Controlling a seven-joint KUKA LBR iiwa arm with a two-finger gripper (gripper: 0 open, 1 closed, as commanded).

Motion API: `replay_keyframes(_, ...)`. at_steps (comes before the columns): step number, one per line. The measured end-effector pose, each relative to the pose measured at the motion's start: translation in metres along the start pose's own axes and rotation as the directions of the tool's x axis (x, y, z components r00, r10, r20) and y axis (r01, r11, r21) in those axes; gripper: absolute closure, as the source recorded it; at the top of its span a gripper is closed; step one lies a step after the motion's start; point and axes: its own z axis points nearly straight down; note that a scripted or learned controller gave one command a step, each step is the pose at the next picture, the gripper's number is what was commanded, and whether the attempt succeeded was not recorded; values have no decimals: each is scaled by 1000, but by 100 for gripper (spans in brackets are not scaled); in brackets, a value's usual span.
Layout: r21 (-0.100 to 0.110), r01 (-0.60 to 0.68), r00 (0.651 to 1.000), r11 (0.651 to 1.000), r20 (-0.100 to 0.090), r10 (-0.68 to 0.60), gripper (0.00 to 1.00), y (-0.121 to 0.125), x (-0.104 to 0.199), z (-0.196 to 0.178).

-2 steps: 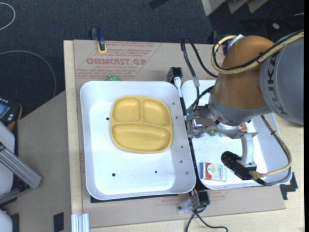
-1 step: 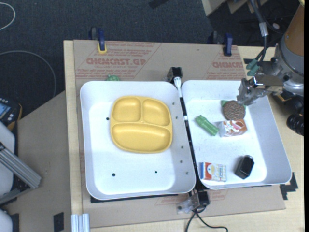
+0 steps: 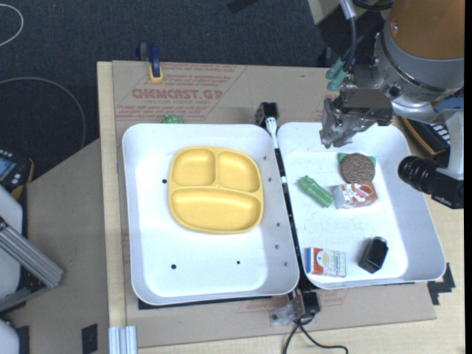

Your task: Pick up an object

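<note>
Claw (image 3: 335, 139): mine, above the right bin's (image 3: 420, 227) far edge; open or closed, I cannot tell.
Nearest thing: brown round cookie (image 3: 357, 167).
Left bin (image 3: 144, 220): yellow divided plate (image 3: 216, 189).

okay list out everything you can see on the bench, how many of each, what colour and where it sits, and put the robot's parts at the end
bins: two, white, side by side on the board
divided plate: one, yellow, in the left bin
round patty: one, brown, far part of the right bin
green piece: one, green, middle of the right bin
packet: one, silver with red, beside the green piece
small carton: one, white with red and blue, near edge of the right bin
black block: one, black, near right corner of the right bin
clamp: one, blue and yellow, board's far edge
arm: one, grey with orange
hand: one, dark metal, above the right bin's far edge
</note>
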Motion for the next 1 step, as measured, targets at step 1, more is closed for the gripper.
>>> replay_keyframes(1, 21, -15, 1000, 1000, 6, 15, 100, -3, -22, 101)
